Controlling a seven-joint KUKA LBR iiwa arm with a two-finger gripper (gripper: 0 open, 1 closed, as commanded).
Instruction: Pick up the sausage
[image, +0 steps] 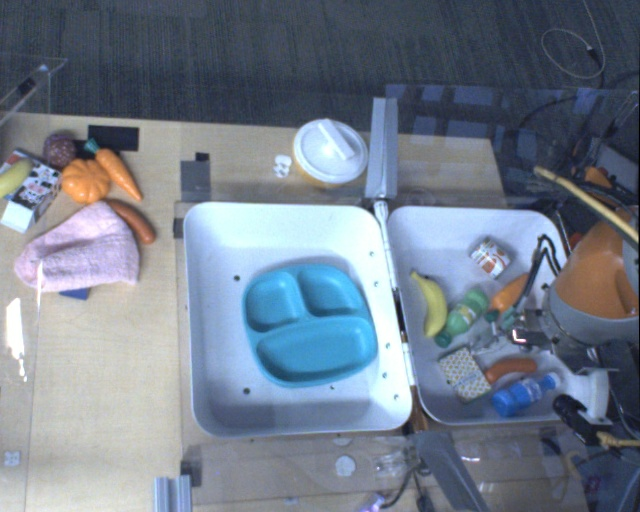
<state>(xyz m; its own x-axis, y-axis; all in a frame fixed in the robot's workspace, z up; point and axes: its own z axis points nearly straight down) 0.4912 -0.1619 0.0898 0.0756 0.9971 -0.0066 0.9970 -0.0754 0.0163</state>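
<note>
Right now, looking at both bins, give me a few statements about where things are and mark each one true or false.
1. The blue divided plate lies in the left bin. True.
2. The banana lies in the left bin beside the plate. False: it lies in the right bin, near the divider.
3. The sausage lies in the right bin, just above the blue bottle. True.
4. The tool is over the left bin. False: it is over the right bin, close to the sausage.
5. A pink cloth lies on the bench left of the bins. True.
</note>
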